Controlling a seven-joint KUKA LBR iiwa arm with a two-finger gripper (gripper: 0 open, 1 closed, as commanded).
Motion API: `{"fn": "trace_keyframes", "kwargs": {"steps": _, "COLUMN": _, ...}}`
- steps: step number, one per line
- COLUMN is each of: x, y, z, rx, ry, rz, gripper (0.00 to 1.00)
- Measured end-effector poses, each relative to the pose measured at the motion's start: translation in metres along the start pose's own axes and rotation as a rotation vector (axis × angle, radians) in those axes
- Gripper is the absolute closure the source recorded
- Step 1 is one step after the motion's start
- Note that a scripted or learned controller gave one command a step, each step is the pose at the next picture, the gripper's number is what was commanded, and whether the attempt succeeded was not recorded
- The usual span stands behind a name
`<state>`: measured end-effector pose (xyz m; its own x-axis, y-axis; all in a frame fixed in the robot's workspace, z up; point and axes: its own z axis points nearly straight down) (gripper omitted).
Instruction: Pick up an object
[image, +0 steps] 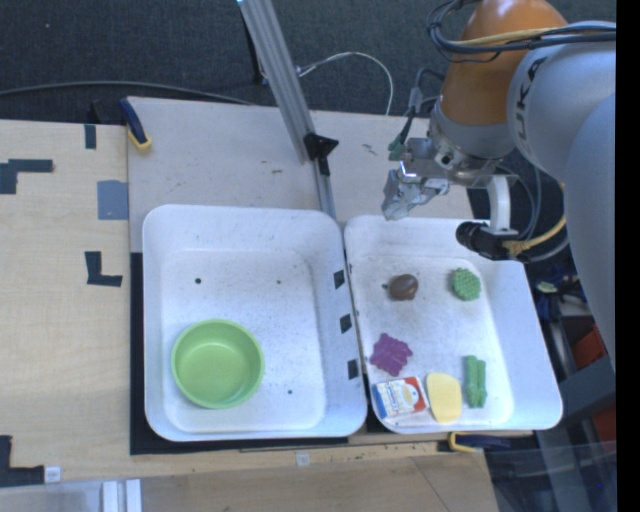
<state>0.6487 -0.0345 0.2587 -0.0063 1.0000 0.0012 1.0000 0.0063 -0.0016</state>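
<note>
My gripper (402, 204) hangs over the far edge of the right bin (520, 300), well above its contents, with nothing seen between the fingers. Below it in that bin lie a small brown round object (403, 287) and a green bumpy ball (465, 284). Nearer the front sit a purple flower-shaped piece (390, 353), a white and red packet (399, 398), a yellow oval piece (444, 396) and a green ridged stick (474, 381).
The left bin (240, 240) holds a green bowl (217, 363) at its front left. A slanted metal pole (292, 90) rises behind the bins. A blue and yellow clamp (135, 125) sits on the bench at the back left.
</note>
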Motion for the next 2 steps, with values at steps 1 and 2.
{"fn": "trace_keyframes", "kwargs": {"steps": 1, "x": 0.044, "y": -0.004, "z": 0.015, "rx": 0.002, "ry": 0.0, "rz": 0.001, "gripper": 1.0}}
{"fn": "trace_keyframes", "kwargs": {"steps": 2, "x": 0.103, "y": 0.007, "z": 0.021, "rx": -0.001, "ry": 0.0, "rz": -0.001, "gripper": 1.0}}
